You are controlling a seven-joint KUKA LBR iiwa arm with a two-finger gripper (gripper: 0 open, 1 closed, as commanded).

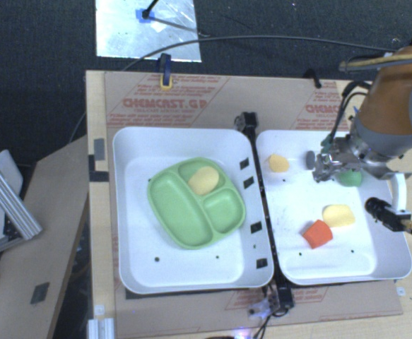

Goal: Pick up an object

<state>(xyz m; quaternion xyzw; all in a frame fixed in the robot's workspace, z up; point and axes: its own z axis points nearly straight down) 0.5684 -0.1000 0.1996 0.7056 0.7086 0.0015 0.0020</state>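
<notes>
The gripper [324, 167] hung low in the right bin [290, 260], just left of a green object [350, 178]; whether it gripped anything could not be told. No pickup looked complete; lifting remained.

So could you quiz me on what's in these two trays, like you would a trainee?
1. True or false: the green divided plate sits in the left bin.
2. Which item lies closest to the orange block: A) green ball, B) pale yellow piece, C) small yellow piece?
3. Fill in: the gripper is over the ____ bin.

Key: 1 true; 2 B; 3 right.
</notes>
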